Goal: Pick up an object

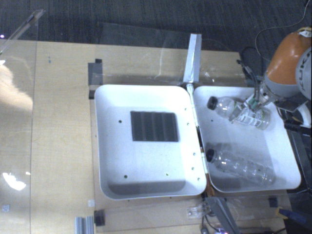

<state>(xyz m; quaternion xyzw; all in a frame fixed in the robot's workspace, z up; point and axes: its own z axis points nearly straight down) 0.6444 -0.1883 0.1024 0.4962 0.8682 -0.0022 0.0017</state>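
Two clear plastic bottles with dark caps lie on their sides in the right bin. The upper bottle lies across the bin's far part, its cap pointing left. The lower bottle lies along the near side, cap also to the left. My gripper comes in from the right and sits right over the upper bottle's body, toward its base end. The arm's orange band rises above it. A flat dark grey ribbed rectangle lies in the middle of the left bin.
A metal divider post stands at the far end between the two bins. Cables run behind the right bin near the arm. A clear panel covers the wooden bench to the left.
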